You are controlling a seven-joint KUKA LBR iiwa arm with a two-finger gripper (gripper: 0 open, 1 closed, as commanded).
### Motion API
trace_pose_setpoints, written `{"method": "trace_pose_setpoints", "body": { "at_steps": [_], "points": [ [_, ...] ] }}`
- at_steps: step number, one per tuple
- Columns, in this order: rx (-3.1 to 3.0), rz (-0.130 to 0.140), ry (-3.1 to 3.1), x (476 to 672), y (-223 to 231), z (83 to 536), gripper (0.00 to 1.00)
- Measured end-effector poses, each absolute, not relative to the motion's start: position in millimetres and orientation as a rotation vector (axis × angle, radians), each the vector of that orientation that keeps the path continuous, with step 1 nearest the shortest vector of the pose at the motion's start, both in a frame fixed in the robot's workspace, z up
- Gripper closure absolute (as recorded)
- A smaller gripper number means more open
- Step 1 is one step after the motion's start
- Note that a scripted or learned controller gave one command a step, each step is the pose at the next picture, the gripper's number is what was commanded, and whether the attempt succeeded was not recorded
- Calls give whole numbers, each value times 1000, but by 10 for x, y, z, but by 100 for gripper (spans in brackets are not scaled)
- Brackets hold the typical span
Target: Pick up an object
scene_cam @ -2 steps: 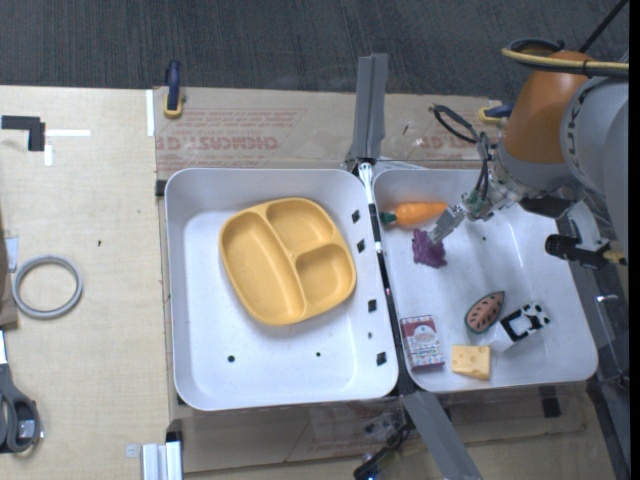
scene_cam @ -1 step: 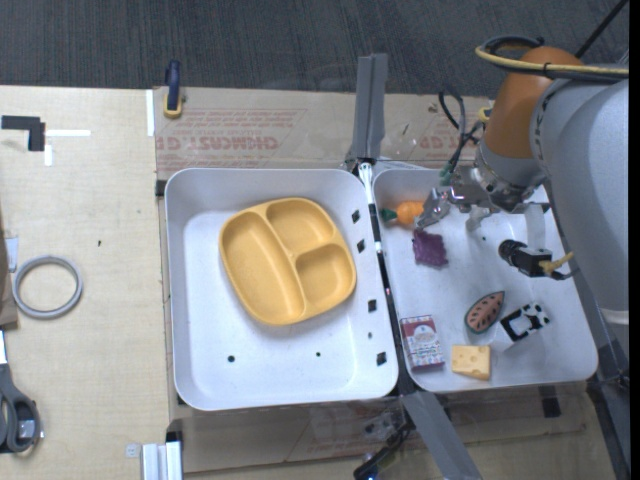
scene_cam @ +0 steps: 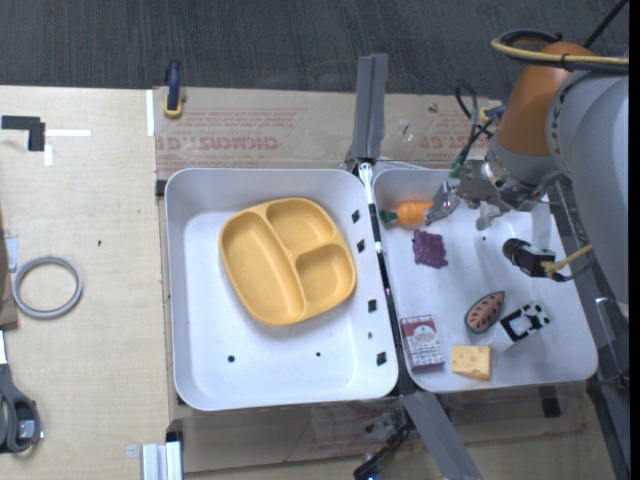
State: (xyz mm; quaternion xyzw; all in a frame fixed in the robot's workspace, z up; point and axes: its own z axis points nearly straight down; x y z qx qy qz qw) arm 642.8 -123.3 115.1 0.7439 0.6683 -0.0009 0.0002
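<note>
Hovering at the right bin's [scene_cam: 570,363] eleven o'clock, the gripper [scene_cam: 441,205] — jaws' gap unreadable — nears the carrot [scene_cam: 409,212], likely targeting it.

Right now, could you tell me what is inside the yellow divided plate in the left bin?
All three compartments of the yellow plate show bare yellow surface with nothing in them. Whatever lies beneath the plate on the left bin floor is covered.

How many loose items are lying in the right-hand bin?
6: carrot at the back left, purple piece in front of it, red box, cheese wedge, brown oval piece, black-and-white piece. The arm may hide others.
</note>
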Motion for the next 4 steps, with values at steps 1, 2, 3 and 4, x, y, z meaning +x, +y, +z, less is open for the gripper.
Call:
{"method": "trace_pose_setpoints", "body": {
  "at_steps": [1, 2, 3, 4],
  "points": [
    [2553, 6, 1816, 6616, -1134, 1005, 0],
    [2818, -6, 1393, 6060, -1001, 913, 0],
    [3107, -5, 460, 6442, -1095, 1586, 0],
    [3126, -9, 323, 5983, -1015, 947, 0]
  ]
}}
